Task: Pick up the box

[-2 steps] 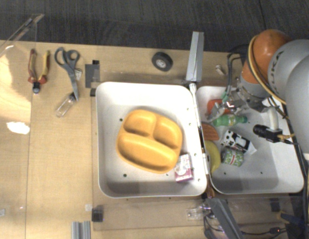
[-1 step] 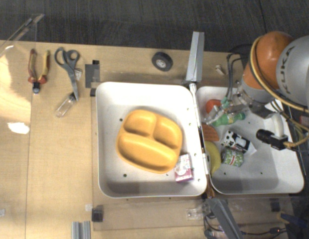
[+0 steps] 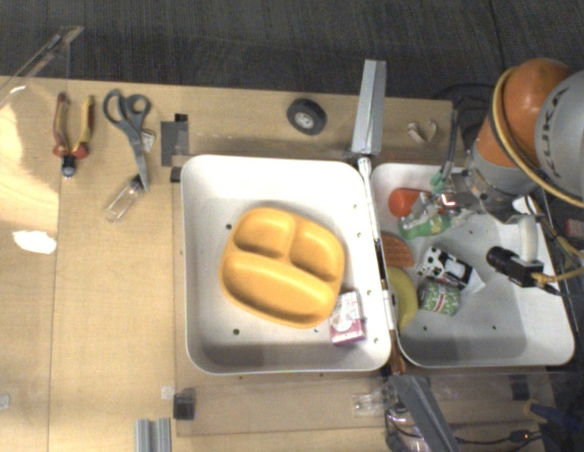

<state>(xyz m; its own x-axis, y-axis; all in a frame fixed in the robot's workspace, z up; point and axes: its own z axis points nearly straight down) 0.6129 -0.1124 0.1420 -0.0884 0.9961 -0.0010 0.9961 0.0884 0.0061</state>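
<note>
Box first: you see it, small, pink and white, lying in the near right corner of the left bin, touching the near edge of the yellow divided tray that fills the middle of that bin. Just across the divider, in the right bin, you find a yellow banana, a green packet, a black-and-white item and, farther back, a red round piece. Your gripper hangs over the far left part of that right bin, well apart from the box; whether it is spread or closed you cannot tell. Beyond the bins, scissors, pliers and a tape roll lie on the bench.
</note>
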